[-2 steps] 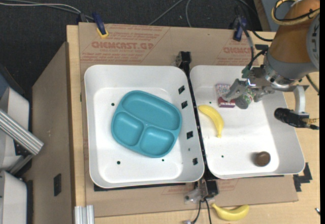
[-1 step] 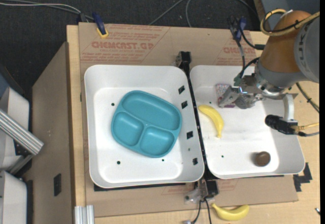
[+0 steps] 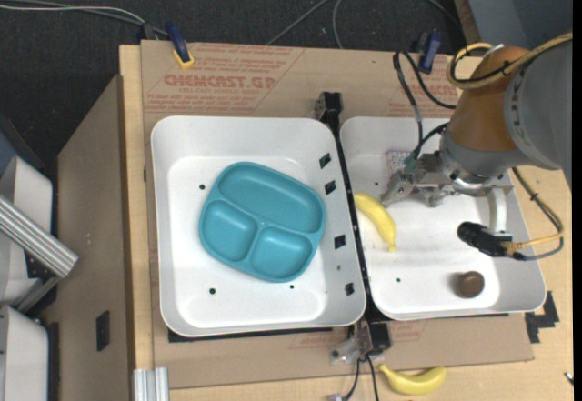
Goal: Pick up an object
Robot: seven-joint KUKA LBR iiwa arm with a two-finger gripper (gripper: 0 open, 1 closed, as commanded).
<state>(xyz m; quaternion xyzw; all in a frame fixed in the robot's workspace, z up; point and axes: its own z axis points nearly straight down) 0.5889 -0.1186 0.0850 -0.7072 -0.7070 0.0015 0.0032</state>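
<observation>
Two white bins (image 3: pixel 173 235) on cardboard over dark floor — curved yellow banana (image 3: pixel 377 219) just left of the claw (image 3: pixel 411 187), grip unreadable.

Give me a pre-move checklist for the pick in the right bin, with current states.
1. Target in view: ok. A banana lies in the right bin, near the wall it shares with the left bin.
2. Pincer near target: ok. It sits just above and right of the banana in the camera view.
3. Anything between its fingers: cannot tell.
4. Finger opening: cannot tell.
5. Clutter near target: ok. The brown round object lies apart, toward the bin's lower right corner.
6. Other bin: ok. The blue divided plate sits in the left bin, beyond the divider.
</observation>
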